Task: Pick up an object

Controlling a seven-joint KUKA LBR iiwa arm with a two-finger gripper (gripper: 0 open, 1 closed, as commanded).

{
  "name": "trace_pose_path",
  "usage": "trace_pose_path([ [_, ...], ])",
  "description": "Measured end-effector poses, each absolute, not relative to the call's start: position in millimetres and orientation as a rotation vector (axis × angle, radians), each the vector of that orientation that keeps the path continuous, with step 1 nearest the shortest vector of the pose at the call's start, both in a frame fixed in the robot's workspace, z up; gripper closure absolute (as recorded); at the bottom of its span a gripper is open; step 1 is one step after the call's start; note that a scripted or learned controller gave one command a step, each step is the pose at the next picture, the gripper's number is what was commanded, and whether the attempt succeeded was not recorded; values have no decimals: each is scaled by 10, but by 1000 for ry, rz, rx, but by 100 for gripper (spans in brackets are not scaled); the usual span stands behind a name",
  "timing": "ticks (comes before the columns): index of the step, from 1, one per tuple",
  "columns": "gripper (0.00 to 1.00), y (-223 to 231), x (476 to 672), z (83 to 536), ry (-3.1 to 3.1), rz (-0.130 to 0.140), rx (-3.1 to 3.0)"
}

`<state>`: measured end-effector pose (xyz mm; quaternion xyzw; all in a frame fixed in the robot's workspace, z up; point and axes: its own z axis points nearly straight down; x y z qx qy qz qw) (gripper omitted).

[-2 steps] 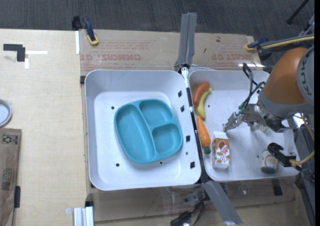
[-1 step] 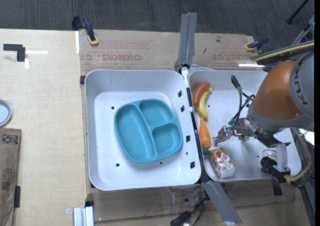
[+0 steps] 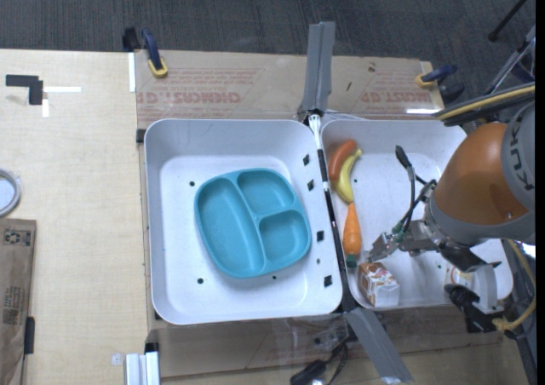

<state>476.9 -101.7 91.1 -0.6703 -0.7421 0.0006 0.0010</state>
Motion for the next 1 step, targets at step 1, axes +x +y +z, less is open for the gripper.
trace_pose_path([
  [1, 0, -1429, 5456, 914, -2312, 2, -2128],
])
